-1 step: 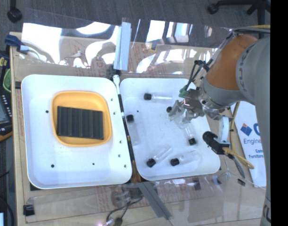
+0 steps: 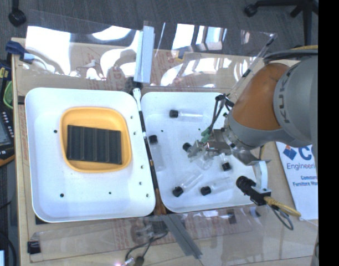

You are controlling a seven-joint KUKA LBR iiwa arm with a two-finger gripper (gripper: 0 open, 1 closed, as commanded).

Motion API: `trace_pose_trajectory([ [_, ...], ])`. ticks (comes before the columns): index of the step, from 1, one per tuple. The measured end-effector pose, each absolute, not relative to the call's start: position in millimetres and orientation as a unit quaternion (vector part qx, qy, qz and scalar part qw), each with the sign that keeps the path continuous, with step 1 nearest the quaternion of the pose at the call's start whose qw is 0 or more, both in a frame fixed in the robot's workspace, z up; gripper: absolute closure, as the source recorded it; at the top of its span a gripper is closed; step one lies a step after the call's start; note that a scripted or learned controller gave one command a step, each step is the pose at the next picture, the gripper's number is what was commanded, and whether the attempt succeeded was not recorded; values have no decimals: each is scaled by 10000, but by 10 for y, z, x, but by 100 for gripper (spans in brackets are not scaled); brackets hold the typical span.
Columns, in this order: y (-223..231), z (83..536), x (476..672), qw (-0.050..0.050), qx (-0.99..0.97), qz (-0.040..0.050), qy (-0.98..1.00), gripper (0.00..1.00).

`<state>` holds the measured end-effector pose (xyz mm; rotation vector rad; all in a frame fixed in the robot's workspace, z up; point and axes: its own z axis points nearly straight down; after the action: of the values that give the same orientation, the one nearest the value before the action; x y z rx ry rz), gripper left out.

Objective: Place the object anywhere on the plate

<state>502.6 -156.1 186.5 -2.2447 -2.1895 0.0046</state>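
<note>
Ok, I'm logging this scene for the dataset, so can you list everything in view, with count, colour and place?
Shallow bins: two, white, side by side on the bench; left bin, right bin.
Rounded rectangular plate: one, yellow with a dark ribbed centre, in the left bin.
Clear plastic vials with black caps: about six, scattered in the right bin, for example one near the top and one near the bottom.
Printed sheet: one, white with blue lettering, right of the bins.
Handheld device: one, dark, at the left edge.
Arm: one, grey with orange band, over the right bin.
Gripper: one, low among the vials.
</note>
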Motion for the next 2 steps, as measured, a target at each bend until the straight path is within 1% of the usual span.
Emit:
trace_pose_trajectory([
  [1,-954,2019,4791,22,-6794,11,-7338,100],
  [2,-702,2203,5397,6,-6143,4,-7891,100],
])
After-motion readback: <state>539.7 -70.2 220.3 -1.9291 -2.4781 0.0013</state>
